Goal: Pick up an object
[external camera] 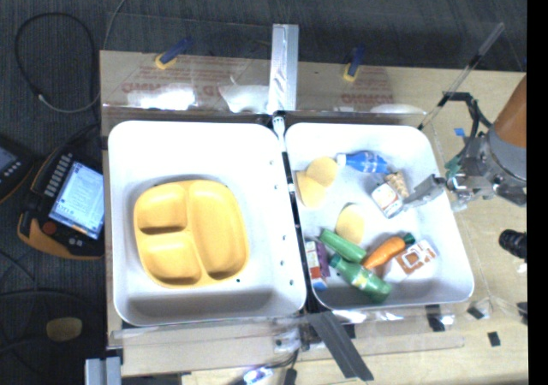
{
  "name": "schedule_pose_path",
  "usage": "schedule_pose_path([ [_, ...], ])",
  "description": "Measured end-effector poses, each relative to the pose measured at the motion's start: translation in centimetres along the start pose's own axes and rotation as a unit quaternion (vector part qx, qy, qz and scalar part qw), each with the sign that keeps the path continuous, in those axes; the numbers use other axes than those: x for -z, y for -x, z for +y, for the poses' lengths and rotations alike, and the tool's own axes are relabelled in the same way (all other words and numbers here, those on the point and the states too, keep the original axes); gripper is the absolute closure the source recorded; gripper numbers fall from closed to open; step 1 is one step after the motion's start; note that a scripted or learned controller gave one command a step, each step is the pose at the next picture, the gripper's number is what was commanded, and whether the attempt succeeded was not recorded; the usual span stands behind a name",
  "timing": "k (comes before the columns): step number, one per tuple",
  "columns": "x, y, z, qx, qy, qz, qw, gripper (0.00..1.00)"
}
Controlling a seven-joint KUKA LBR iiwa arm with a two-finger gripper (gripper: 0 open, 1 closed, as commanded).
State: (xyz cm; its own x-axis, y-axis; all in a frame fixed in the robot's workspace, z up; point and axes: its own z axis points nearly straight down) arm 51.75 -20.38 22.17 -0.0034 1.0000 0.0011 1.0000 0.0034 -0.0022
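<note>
The right bin (445,221) holds a jumble of small items. At its back lie a pale yellow fruit shape (318,180) and a blue bottle (366,161), with a small jar (390,195) just right of centre. Lower down are a pale yellow ball (351,222), two green bottles (342,246) (361,281), an orange carrot (384,252) and a red-and-white carton (417,258). My gripper (425,193) reaches in over the bin's right rim, its tip right beside the small jar. Nothing is visibly held in it.
The left bin (120,169) carries a yellow divided plate (190,229). A metal divider (288,204) separates the two bins. A small flat packet (314,262) leans at the right bin's left wall. Clamps and cables sit on the bench behind and to the right.
</note>
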Motion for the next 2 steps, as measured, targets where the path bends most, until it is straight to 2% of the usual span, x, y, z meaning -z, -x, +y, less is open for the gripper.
schedule_pose_path([
  [1, -4.7, 1.3, 0.8, -0.031, -0.001, -0.002, 0.9995, 0.00],
  [2, -12.4, -0.3, 7.2, -0.064, -0.001, 0.000, 0.9979, 0.00],
])
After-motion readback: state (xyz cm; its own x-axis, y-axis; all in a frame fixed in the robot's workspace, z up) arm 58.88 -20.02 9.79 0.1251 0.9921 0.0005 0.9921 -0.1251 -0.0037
